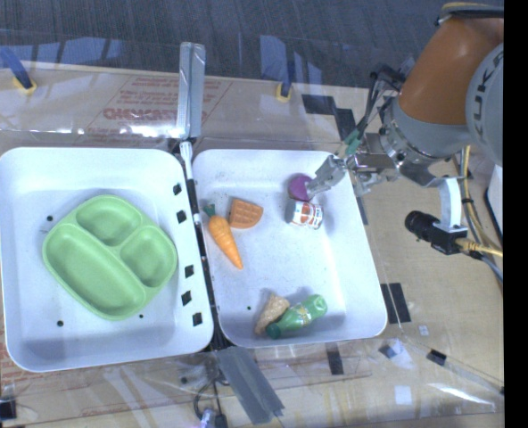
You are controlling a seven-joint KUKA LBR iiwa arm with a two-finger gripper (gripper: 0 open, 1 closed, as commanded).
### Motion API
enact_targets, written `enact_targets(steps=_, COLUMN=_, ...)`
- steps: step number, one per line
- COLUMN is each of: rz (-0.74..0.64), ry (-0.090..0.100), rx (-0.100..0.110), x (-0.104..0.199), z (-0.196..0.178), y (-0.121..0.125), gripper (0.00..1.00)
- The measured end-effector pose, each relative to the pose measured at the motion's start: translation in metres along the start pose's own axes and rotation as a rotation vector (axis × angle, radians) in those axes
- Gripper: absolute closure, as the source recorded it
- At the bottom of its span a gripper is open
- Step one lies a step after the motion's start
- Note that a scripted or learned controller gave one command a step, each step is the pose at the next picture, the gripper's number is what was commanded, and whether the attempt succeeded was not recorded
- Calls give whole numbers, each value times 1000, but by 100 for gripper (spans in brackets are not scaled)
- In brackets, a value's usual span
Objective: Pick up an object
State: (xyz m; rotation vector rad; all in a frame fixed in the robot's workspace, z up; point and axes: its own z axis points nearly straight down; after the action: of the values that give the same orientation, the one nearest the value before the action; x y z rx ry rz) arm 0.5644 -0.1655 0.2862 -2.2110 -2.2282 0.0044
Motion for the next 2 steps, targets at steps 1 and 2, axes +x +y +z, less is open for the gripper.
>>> enact_targets(steps=1, rz=-279, ry=0, rx=-1, x=-7, z=195, y=12, gripper=0)
enact_targets(steps=2, rz=-345, ry=-1, rx=-4, x=50, z=193, y=45, gripper=0)
